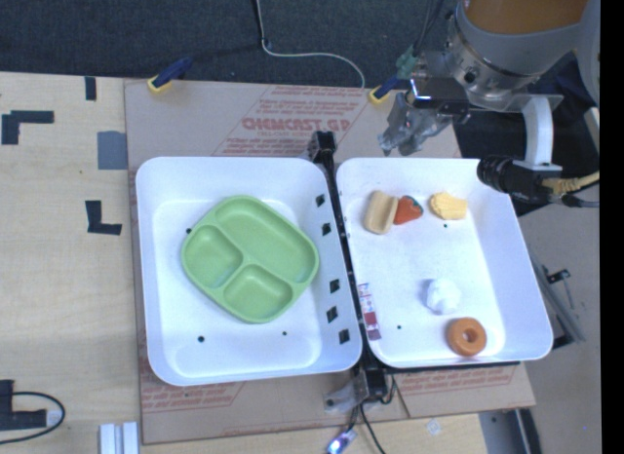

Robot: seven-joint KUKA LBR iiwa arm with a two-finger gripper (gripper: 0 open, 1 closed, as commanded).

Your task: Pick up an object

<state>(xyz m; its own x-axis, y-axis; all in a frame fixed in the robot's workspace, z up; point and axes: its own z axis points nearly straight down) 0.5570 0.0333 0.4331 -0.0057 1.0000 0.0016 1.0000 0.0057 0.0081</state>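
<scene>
Honestly, the gripper (405, 138) hangs above the right bin's (507, 267) far edge and I can't tell its state, while the bread (379, 212) just below it looks light, squashy, best pinched across its middle.

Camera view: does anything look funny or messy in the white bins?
Nothing looks spilled or broken. The green plate sits a bit crooked in the left bin. In the right bin, the bread roll and strawberry touch.

A pale green divided plastic plate (250, 258) sits in a shallow white bin (161, 345); a glazed orange-brown toy doughnut (467, 336) lies in another white bin (517, 267).
</scene>
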